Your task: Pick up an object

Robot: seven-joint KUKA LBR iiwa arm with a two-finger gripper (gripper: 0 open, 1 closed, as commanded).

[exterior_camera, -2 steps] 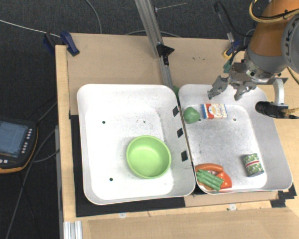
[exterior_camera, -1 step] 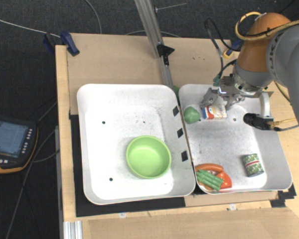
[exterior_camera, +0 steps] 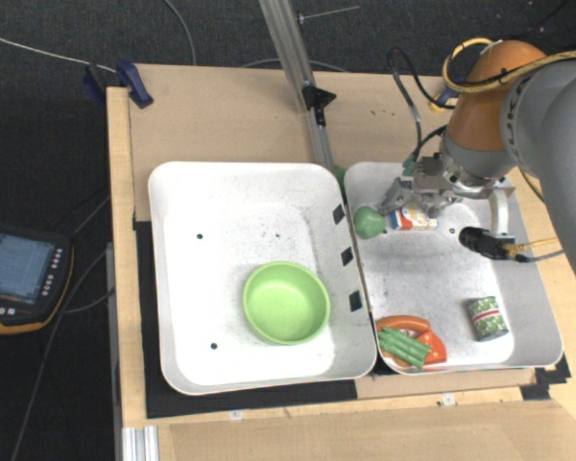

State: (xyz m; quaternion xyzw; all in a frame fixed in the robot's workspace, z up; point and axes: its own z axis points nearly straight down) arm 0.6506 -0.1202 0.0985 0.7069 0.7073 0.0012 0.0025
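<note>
- Hovering at the right bin's (exterior_camera: 518, 286) ten o'clock, the gripper (exterior_camera: 418, 198) meets a small printed bottle (exterior_camera: 415, 221); finger state and label unreadable.
- Glossy round green bowl (exterior_camera: 286, 303) sits at the left bin's (exterior_camera: 187, 219) five o'clock.

Two shallow bins sit side by side on a bench. The left bin (exterior_camera: 173, 209) holds a bowl (exterior_camera: 286, 303) toward its lower right. In the right bin (exterior_camera: 432, 267), a small ball (exterior_camera: 369, 222) lies at upper left, a toy vegetable piece (exterior_camera: 411, 342) at lower left, a small can (exterior_camera: 486, 317) at lower right. The gripper (exterior_camera: 418, 200) hangs over the bin's upper part, just right of the ball.
</note>
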